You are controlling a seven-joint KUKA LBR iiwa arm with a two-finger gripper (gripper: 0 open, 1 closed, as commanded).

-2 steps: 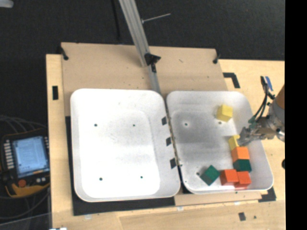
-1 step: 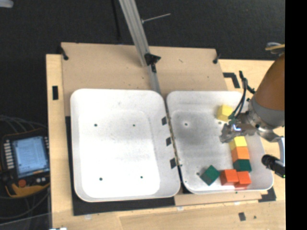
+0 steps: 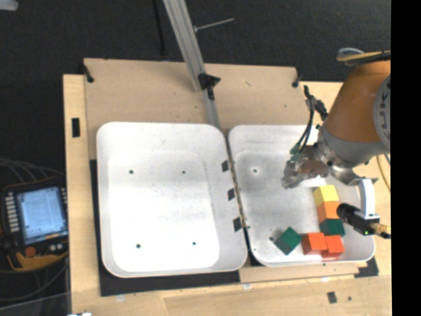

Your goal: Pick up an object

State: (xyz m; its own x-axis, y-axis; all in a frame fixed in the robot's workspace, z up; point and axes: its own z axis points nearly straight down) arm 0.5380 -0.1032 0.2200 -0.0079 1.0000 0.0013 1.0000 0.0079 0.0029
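Note:
Several small blocks lie in the front right corner of the right bin (image 3: 263,143): a yellow block (image 3: 325,195), an orange block (image 3: 327,210) just below it, a green block (image 3: 333,227), two orange-red blocks (image 3: 323,243) at the front, and a dark green block (image 3: 287,240) lying apart to their left. My gripper (image 3: 295,174) hangs over the middle of the right bin, left of the yellow block and above the dark green one. Its fingers are too small and blurred to read, and I see no block in them.
The left bin (image 3: 164,196) sits beside the right one, with a row of clips along the shared edge (image 3: 231,193). A slanted metal pole (image 3: 187,41) rises behind the bins. A teach pendant (image 3: 36,222) lies off the bench at the left.

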